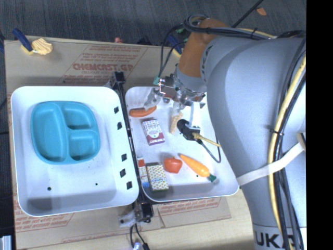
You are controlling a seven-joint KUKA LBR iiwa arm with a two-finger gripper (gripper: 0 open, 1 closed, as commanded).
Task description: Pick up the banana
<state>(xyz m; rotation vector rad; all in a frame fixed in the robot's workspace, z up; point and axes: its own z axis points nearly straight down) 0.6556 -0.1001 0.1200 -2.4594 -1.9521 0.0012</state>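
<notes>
Clutter lies all around the gripper (167, 99), which hangs over the far end of the right bin (225, 187). Whether it is spread or pressed together cannot be told from this slant. The pale yellow banana (175, 123) lies on the bin floor just on the near side of the gripper, apart from it, and nothing is seen held.

Just to the gripper's left lies an orange-brown sausage (142, 111), close to the bin's dividing wall. A small red-and-white box (152, 130) sits near the banana, on the side away from the arm, between the sausage and the nearer things. Further toward the near rim, well apart from the gripper, are a red tomato (173, 165) and a carrot (195, 165) with a green tip; the two are almost touching. Beside the tomato, against the dividing wall, stand a patterned box (156, 177) and a narrow orange box (141, 170), pressed together.

Far to the gripper's left, the left bin (21, 139) holds a blue divided tray (65, 130). Both bins rest on printed cardboard (99, 61).

Counted: two bins, one tray, one banana, one sausage, one tomato, one carrot, three boxes.
</notes>
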